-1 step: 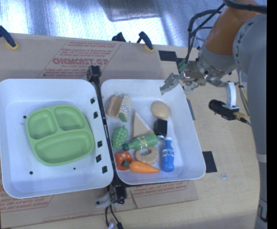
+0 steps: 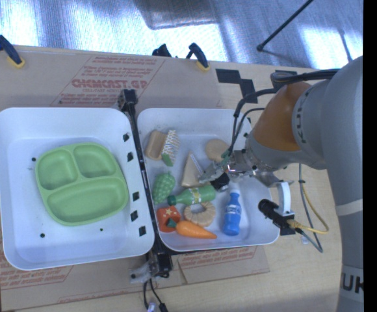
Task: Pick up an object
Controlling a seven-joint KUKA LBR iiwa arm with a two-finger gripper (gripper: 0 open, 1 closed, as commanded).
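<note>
My gripper (image 2: 214, 176) is low in the right bin (image 2: 260, 236), near its middle, and looks open, with one finger (image 2: 208, 170) by the cheese wedge (image 2: 190, 169) and the other at the cap end of the green bottle (image 2: 195, 195). Nothing is clearly held between them. Around it lie a blue bottle (image 2: 233, 213), a round biscuit (image 2: 216, 149), a ring-shaped pretzel (image 2: 201, 214), a carrot (image 2: 195, 230), a tomato (image 2: 167, 218), a bumpy green vegetable (image 2: 163, 186), a bread slice (image 2: 155, 145) and a striped piece (image 2: 169, 147).
The left bin (image 2: 13, 174) holds a green divided plate (image 2: 81, 182). A black-clipped divider (image 2: 136, 174) separates the two bins. The arm's orange band (image 2: 276, 119) and grey body hang over the right bin's right side, with cables (image 2: 309, 220) trailing past its rim.
</note>
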